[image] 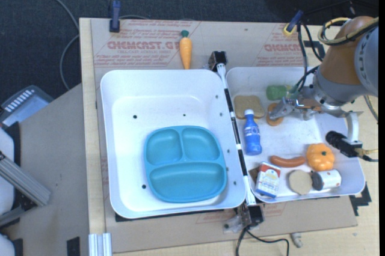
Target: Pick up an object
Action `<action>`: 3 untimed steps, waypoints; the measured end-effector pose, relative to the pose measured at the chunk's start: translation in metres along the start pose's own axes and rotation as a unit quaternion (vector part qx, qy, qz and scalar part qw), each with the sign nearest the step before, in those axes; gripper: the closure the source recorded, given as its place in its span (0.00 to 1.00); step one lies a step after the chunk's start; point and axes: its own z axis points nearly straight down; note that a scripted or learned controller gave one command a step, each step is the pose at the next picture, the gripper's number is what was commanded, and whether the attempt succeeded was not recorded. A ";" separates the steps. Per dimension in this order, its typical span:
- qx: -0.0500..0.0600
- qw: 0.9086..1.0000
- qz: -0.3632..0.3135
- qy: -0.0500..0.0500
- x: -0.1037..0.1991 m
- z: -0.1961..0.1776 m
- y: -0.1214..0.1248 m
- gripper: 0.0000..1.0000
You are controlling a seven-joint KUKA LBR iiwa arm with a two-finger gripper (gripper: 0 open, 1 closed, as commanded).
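- The grey arm with its orange band [344, 62] reaches in from the right, low over the right white bin [355, 185].
- Its two-finger gripper [283, 108] sits over a small orange-brown piece [275, 119]; whether the fingers grip anything I cannot tell.
- Left white bin [120, 98] holds a blue sectioned plastic tray [185, 163]; the bench is brown board [144, 44].

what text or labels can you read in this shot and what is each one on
"CHEMCAST G…", red print on the brown protective sheet behind the left bin; the carrot cuts it off.
"CHEM…", the same print repeated behind the right bin, cut off by cables.
Smaller red lines under both: too blurred to read.
Blue bottle label and small carton print: too small to read.
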 end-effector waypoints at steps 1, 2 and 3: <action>0.017 1.000 0.003 0.002 0.046 0.007 0.062 0.00; 0.016 1.000 0.003 0.001 0.052 0.007 0.062 0.00; 0.013 1.000 0.002 0.002 0.077 0.005 0.064 0.00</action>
